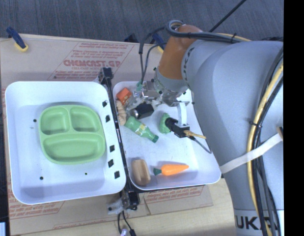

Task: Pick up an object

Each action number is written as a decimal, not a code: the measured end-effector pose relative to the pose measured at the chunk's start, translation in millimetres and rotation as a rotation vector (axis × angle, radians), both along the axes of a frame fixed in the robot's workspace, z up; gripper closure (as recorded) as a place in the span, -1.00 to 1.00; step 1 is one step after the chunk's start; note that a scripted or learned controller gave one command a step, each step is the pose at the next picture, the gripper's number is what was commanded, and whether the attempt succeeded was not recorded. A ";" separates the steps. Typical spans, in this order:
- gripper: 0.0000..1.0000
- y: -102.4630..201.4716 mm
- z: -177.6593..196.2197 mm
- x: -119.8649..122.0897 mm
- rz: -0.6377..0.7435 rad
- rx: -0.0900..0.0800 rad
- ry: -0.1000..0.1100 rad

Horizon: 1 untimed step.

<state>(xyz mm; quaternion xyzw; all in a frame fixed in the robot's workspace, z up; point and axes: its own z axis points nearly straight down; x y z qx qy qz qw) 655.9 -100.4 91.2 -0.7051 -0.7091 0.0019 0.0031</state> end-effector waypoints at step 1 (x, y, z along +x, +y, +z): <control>1.00 0.3 10.3 0.1 0.006 0.000 0.003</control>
